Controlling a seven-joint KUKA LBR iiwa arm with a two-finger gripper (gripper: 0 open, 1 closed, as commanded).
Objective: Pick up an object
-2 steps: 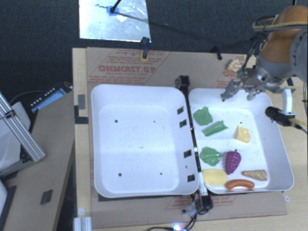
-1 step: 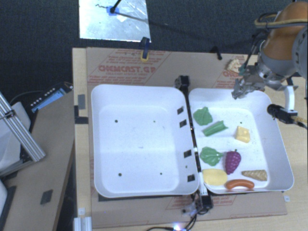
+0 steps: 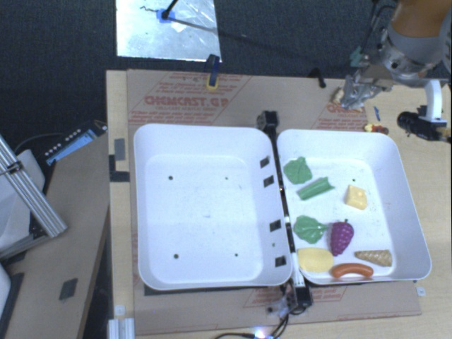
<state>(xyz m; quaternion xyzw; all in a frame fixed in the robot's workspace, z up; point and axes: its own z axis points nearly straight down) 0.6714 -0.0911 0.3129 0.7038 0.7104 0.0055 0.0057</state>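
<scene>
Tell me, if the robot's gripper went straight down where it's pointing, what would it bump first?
Probably the brown board behind the right bin, not the toys. The gripper hangs above that spot, though depth is hard to judge.

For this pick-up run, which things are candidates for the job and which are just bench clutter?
Job: gripper; in the right bin: green leaf, green pod, cheese wedge, second green leaf, purple grapes, yellow piece, sausage, cone.

Lying about: left bin, foil sheet, yellow clamp.
</scene>
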